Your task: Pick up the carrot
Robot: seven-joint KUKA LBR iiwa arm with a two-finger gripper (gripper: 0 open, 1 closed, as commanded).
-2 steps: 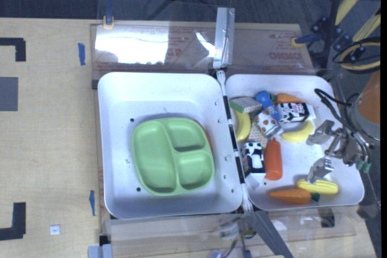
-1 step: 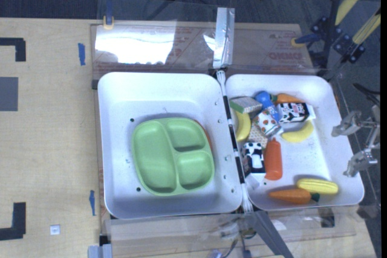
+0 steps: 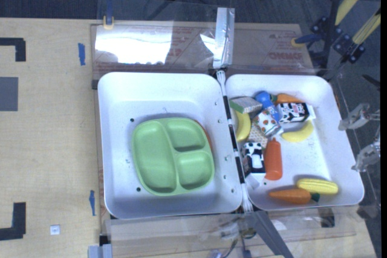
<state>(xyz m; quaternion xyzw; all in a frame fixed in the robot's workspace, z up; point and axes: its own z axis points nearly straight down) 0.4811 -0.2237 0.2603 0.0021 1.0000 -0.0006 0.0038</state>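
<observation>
A: Two white bins sit side by side on the tabletop (image 3: 48,148). The left bin (image 3: 121,99) holds a green divided plate (image 3: 174,155), lying flat near its middle.

B: And the right bin (image 3: 329,151)?

A: It carries a heap of toy food. The carrot (image 3: 289,195) lies on its side along the near edge of that bin, its green end pointing right. A yellow corn cob (image 3: 318,185) lies just beside it, above its green end and seemingly touching it.

B: What else is close to the carrot?

A: An orange-red piece with a pale top (image 3: 273,160) stands lengthwise a little above it, apart from it. Left of that piece is a black-and-white patterned box (image 3: 255,157) against the bin's left wall.

B: And further back?

A: A banana (image 3: 242,127), a second banana (image 3: 299,133), a blue ball (image 3: 263,96) and another black-and-white box (image 3: 294,110) crowd together in the far half.

B: How does the tool stand?

A: One cannot tell how far open the tool is or whether it has hold of anything. The carrot itself rests on the bin floor with nothing gripping it.
</observation>
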